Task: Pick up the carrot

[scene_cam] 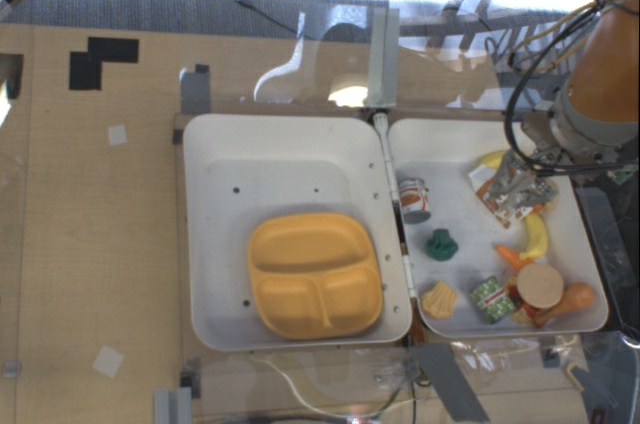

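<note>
A grey arm with an orange band is reaching in from the right over the far part of the right bin (480, 137), one of two shallow white bins sitting side by side on the wooden surface (90, 242). Its tool (518, 184) is hanging low over a crumpled snack packet (497, 194) near the bin's far right; whether it is touching the packet, and whether it is released or clenched, cannot be told from this slant.

The carrot (510, 257) is lying toward the near right of the same bin, a small orange piece just left of a banana (536, 236) and just beyond a round tan disc (541, 286). It is sitting apart from the tool, on the near side of it.

Other items are crowding the right bin: a small can (413, 199) against the left wall, a dark green toy (442, 244) near the middle, a yellow ridged piece (439, 299) at the near edge, a green-and-white carton (492, 298) beside the disc, and an orange-brown gourd-shaped piece (570, 300) in the near right corner.

The left bin (215, 152) is holding a yellow divided tray (315, 274) toward its near right.
</note>
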